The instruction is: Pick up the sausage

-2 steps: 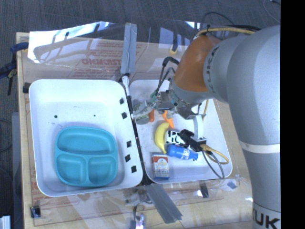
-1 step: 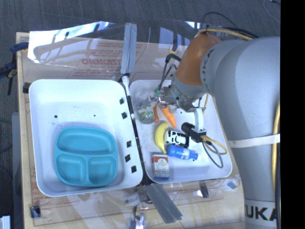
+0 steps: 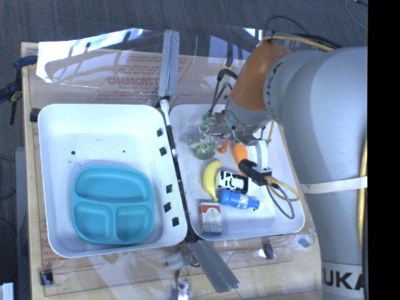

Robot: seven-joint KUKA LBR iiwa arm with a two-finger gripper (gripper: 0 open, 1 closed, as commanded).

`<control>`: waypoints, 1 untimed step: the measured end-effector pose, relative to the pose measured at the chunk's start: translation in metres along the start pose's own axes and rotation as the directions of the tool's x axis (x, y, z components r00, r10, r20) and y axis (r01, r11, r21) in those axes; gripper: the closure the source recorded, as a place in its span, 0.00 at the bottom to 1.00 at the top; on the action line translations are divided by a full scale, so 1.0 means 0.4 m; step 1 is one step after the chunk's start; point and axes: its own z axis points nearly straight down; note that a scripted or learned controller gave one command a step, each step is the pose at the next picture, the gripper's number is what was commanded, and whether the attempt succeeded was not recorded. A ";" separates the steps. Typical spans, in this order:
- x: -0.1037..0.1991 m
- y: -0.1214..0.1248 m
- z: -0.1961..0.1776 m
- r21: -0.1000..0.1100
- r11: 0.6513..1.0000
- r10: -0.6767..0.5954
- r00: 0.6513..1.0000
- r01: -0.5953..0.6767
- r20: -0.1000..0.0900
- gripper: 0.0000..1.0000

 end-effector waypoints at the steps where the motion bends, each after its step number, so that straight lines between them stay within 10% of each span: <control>1: 0.000 0.000 0.000 0.000 1.000 0.000 1.000 0.000 0.000 0.00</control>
